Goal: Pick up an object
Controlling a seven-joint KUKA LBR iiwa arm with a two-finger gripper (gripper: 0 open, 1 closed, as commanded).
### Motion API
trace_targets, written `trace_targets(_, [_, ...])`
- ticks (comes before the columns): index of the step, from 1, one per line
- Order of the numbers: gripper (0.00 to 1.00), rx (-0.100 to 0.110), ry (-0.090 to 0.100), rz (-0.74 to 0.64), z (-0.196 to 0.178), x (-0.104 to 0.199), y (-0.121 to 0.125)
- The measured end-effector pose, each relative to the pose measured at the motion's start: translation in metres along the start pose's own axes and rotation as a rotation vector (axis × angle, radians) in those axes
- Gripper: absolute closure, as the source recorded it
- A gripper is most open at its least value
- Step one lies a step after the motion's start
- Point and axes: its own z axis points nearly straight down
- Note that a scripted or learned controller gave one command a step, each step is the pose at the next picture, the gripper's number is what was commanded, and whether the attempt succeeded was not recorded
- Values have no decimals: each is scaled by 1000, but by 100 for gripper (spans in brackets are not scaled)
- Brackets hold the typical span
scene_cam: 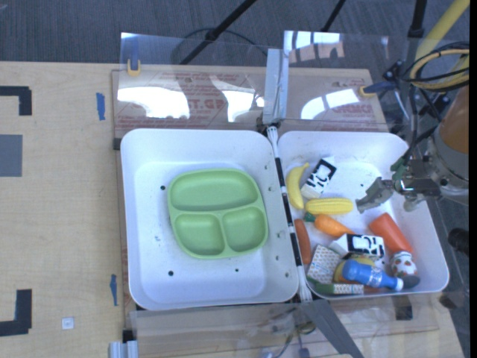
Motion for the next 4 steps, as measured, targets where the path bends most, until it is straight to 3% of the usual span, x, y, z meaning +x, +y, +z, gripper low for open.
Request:
trace_targets(1, [0, -4, -2, -54, -71, 12, 4])
trace_targets(2, [0, -2, -1, -153, 66, 25, 27])
trace_targets(3, [0, -6, -3, -276, 7, 40, 52])
trace_targets(4, [0, -2, -1, -393, 95, 38, 29])
